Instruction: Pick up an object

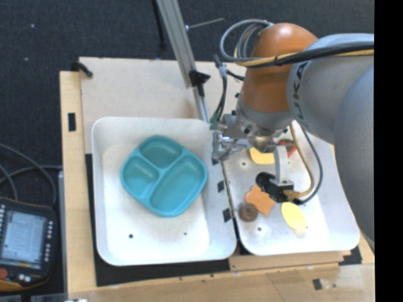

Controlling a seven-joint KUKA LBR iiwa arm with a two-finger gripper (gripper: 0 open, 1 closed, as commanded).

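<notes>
An orange piece (260, 201) lies in the right bin (327, 231). A small brown round thing (248, 212) touches its lower left side. A yellow oval (293, 216) lies near on its right. A pale yellow piece (262, 156) sits farther back, partly hidden under the arm (277, 61). The jaws seem to hang over the wall between the two bins, and I cannot tell if they are clenched or released. A blue-green plate (165, 175) with three parts lies in the left bin (113, 231). Both bins rest on the tabletop (126, 87).
</notes>
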